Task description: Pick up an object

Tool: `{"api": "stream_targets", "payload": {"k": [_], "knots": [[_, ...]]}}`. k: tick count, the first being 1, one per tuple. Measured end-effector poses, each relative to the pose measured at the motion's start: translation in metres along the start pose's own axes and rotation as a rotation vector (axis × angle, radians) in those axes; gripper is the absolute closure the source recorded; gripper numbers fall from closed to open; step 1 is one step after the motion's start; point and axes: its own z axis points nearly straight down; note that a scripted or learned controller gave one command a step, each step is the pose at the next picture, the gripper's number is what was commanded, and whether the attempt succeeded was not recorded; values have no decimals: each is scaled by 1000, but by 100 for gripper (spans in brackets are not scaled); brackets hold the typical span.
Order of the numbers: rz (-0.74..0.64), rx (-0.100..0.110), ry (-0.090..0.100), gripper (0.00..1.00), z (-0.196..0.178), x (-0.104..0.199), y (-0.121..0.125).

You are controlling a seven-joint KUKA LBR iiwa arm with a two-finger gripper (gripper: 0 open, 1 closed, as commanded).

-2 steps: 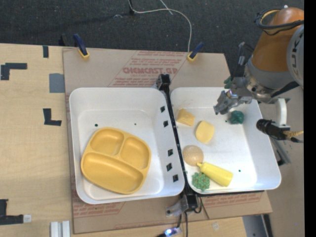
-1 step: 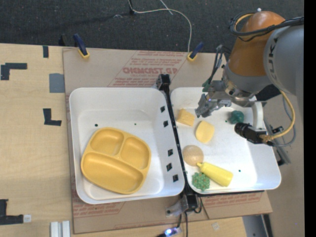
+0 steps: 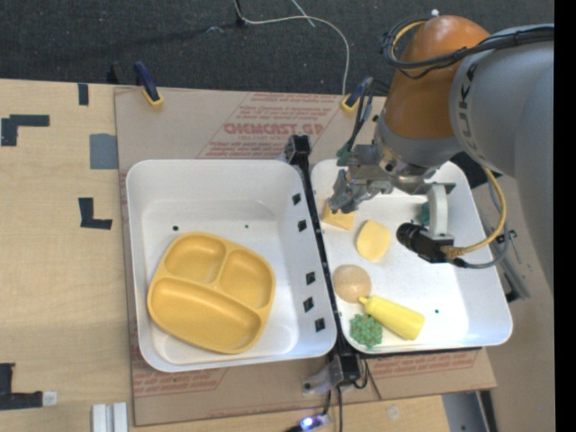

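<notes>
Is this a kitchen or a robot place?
Probably a robot lab, not a kitchen: a big grey arm reaches over two white bins of toy food, with cardboard clamped to the bench.

The flat brown cardboard sheet (image 3: pixel 261 124) under the bins bears red printing above the left bin; it looks upside down, and only a fragment like "CHEMCAST" can be made out, uncertainly. Dark letters run down the grey robot arm's casing (image 3: pixel 504 97), too cropped to read.
</notes>
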Motion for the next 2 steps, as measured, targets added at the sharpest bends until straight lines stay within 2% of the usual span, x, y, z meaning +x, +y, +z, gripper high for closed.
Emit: {"api": "stream_targets", "payload": {"k": [1,2], "knots": [[1,2,-1,100,15,51,-4],[0,2,0,100,11,105,-20]]}}
